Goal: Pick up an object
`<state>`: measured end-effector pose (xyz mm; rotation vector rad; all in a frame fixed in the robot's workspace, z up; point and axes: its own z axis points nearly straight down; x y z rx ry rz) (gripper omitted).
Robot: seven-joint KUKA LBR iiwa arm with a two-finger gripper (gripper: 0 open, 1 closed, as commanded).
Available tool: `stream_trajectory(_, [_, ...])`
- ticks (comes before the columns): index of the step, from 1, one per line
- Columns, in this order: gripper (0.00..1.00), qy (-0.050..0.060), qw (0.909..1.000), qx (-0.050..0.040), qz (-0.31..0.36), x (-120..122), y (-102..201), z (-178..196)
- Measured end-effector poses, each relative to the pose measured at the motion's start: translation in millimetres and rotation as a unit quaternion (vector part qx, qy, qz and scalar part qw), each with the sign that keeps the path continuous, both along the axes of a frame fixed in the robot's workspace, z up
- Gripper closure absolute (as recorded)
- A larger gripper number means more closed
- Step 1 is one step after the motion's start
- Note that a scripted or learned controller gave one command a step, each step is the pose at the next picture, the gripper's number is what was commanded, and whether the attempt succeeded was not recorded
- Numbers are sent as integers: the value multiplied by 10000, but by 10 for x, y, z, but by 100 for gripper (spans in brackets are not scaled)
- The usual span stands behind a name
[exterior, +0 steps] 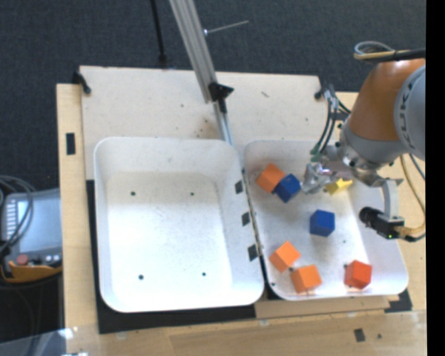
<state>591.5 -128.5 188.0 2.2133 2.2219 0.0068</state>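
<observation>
Where the right bin (371,288) comes nearest the camera, three blocks sit along its near edge: a red-orange cube (358,274) at the right, an orange cube (306,278) to its left, and a second orange cube (285,255) just beyond that one, touching or nearly touching it. Farther in, a blue cube (322,222) stands alone near the bin's middle, well apart from the rest. Beyond it, close to the bin's left wall, a dark blue cube (288,188) presses against an orange block (269,178), both turned at an angle to the bin's sides. All of these are squat blocks with no clear long axis.

Just right of that pair the gripper (317,178) hangs low over the far part of the bin, close to the dark blue cube. Its fingers blur into the wrist hardware, so I cannot tell if they are apart or together. A small yellow piece (338,185) peeks out beside it, partly hidden by the arm (378,117), and its shape is unclear.

The left bin (170,221) lies alongside, and a slanted metal rail (196,39) rises beyond both.
</observation>
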Motion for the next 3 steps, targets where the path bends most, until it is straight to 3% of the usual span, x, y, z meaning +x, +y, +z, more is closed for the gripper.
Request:
stream_trajectory(1, [100,20,10000,1,-2,11,-9,351])
stream_trajectory(3, [100,35,10000,9,15,-238,1054,357])
